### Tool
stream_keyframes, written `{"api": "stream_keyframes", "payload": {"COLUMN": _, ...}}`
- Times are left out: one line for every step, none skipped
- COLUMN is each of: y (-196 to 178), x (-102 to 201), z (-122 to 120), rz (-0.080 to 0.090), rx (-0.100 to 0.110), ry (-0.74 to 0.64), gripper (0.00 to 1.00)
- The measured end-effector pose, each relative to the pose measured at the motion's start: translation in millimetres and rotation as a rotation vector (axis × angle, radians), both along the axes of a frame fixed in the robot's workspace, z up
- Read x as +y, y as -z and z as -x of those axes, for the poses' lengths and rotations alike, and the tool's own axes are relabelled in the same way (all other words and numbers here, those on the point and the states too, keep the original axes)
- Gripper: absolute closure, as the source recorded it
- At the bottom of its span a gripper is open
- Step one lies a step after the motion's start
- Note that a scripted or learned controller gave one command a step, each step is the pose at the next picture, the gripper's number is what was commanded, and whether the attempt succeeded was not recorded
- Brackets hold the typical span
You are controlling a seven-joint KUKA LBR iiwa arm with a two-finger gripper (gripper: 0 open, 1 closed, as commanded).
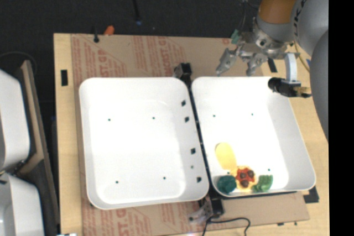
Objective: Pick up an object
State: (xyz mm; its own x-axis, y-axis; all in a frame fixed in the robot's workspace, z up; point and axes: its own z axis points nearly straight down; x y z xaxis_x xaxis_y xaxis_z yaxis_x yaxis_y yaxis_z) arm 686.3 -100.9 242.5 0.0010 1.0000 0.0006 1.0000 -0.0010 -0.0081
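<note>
1. Claw (239,65) hanging over the far rim of the right bin (287,135), fingers apart, nothing between them.
2. Toys well apart from it, toward the near edge: yellow piece (224,155), then red (245,176), teal (226,184) and green (264,183) clustered against the near wall.

cardboard-topped bench (127,55), two white bins (99,119)

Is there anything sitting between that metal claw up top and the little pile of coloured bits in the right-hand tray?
Nothing visible does. The two-finger gripper hangs over the far rim of the right white bin; the yellow oval piece, red piece and two green pieces lie in its near corner, with bare floor between.
</note>
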Motion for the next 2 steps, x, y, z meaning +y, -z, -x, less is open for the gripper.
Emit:
{"api": "stream_keyframes", "payload": {"y": -5.8, "x": 0.2, "z": -1.5, "rz": 0.001, "rx": -0.009, "ry": -0.001, "gripper": 0.0}}
{"api": "stream_keyframes", "payload": {"y": 37.1, "x": -2.9, "z": 3.0, "rz": 0.001, "rx": -0.005, "ry": 0.0, "gripper": 0.0}}
